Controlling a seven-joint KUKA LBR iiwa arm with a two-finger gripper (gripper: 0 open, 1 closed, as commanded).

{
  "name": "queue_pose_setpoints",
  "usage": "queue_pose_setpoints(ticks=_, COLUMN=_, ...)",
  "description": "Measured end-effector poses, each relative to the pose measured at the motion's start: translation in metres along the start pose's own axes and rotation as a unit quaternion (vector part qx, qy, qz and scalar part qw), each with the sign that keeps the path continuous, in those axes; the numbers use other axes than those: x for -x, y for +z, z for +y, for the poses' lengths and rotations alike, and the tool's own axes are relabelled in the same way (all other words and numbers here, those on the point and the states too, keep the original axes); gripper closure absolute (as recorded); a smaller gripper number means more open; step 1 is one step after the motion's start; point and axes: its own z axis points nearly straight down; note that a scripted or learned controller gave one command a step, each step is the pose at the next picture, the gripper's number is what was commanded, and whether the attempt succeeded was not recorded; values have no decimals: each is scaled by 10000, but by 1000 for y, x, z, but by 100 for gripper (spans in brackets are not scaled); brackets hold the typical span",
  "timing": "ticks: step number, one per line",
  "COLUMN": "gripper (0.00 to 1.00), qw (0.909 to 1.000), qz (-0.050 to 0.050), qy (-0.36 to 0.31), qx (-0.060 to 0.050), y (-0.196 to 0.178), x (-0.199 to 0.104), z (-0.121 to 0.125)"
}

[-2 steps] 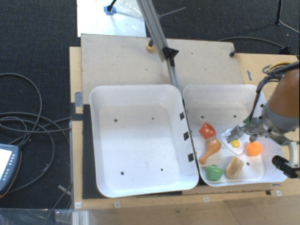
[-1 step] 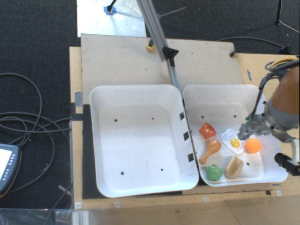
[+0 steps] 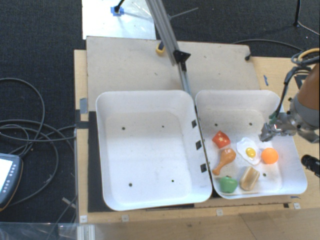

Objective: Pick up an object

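An orange ball [image 3: 270, 155] sits in the right bin [image 3: 235, 104], near that bin's right wall and just right of a fried-egg toy [image 3: 249, 151], which it nearly touches. The gripper [image 3: 266, 133] hangs just above and slightly left of the ball in the camera view, close to both the ball and the egg's upper edge, so the ball lies down and a little to the right of the fingertips. Whether the pincer is apart or together cannot be told here; nothing is seen held in it. The ball is round and offers no long axis to line up with. Further left in the same bin lie a red strawberry-like piece [image 3: 221, 139], a drumstick [image 3: 224, 161] slanting from upper right to lower left, a bread roll [image 3: 249, 178] and a green piece [image 3: 228, 184] near the front rim. The left bin [image 3: 145, 101] stands alongside, well away from the arm [image 3: 307, 106], which enters from the right. The judged next need is a short shift toward the ball before descending.
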Motion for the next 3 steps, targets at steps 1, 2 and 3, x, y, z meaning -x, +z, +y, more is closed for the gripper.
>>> queue_pose_setpoints(ticks=1, gripper=100, qw=10000, qz=-6, qy=-4, qx=15, y=-65, x=-1, z=3)
queue_pose_setpoints(ticks=2, gripper=100, qw=10000, qz=-2, qy=-4, qx=6, y=-111, x=0, z=5)
queue_pose_setpoints(ticks=3, gripper=100, qw=10000, qz=17, qy=-25, qx=-21, y=-97, x=-47, z=11)
